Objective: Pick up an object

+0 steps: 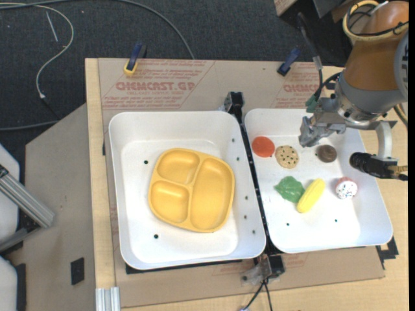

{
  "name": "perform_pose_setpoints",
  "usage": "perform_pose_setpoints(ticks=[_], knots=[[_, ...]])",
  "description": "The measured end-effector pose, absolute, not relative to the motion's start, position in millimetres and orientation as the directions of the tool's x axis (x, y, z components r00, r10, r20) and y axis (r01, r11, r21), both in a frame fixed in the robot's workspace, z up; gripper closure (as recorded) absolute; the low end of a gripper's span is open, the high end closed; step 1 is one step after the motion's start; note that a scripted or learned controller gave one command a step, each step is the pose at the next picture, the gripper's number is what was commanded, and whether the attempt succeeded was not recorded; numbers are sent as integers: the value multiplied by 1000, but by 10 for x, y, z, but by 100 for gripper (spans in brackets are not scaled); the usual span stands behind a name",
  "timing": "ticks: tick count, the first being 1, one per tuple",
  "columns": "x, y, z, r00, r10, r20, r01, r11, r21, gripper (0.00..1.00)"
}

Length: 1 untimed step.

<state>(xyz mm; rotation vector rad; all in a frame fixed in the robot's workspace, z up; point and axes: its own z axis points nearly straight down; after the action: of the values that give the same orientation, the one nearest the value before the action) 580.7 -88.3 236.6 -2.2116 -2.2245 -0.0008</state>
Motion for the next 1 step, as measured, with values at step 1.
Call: perform_pose_setpoints(ticks=[1], knots=[[5775, -426, 2402, -6, 1000, 3, 1000, 6, -2, 100]])
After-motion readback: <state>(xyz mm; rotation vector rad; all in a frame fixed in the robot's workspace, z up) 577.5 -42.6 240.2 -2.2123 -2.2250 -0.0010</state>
